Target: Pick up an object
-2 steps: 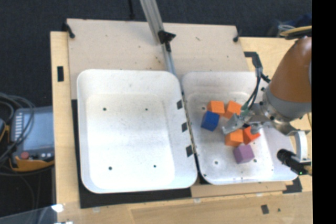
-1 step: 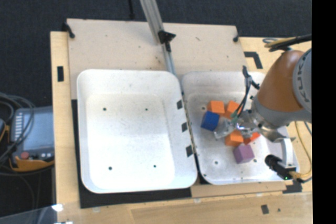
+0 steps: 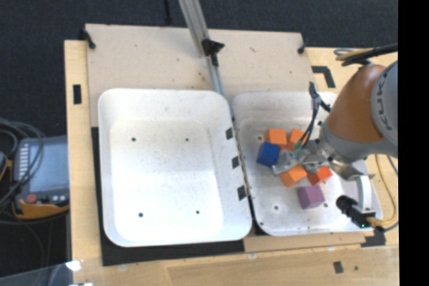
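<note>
White right bin point(image 3: 268, 110): blue cube point(image 3: 267, 155), orange blocks point(image 3: 276, 137) point(image 3: 292, 176), purple cube point(image 3: 310, 197) clustered at centre. Gripper point(image 3: 299, 159) low among cluster, touching orange blocks; grip state cannot be determined. Left bin point(image 3: 167, 167) alongside, rims adjacent.

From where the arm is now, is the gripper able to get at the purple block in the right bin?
Probably yes. The purple block lies apart from the other blocks, with bare floor of the right bin to its left and below it. The gripper is just above it in the view, among the orange blocks, so the way looks short and free.
</note>
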